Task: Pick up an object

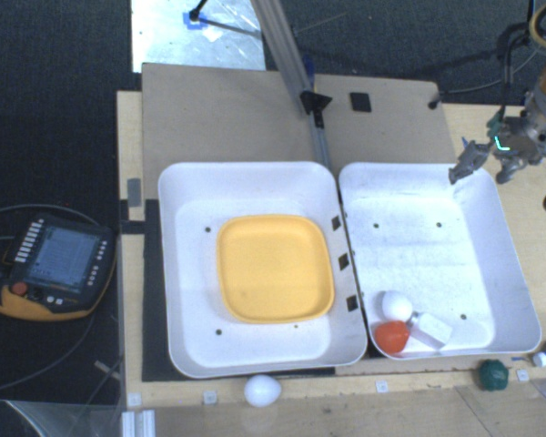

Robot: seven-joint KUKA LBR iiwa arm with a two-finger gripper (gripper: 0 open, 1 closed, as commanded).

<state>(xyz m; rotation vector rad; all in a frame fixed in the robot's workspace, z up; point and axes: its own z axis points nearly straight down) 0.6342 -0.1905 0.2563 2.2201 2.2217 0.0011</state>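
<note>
Objects for picking: yellow plate (276, 268) flat in the left bin (187, 189); white ball (397, 305), orange piece (392, 336) and pale block (429, 330) bunched in the right bin's (491, 244) near corner. Hand (485, 163) at the right bin's far right rim, fingers spread, gripping nothing. Approach step, by the look of it. Next move likely: travel across the bin to the cluster, descend, close on one item.
</note>
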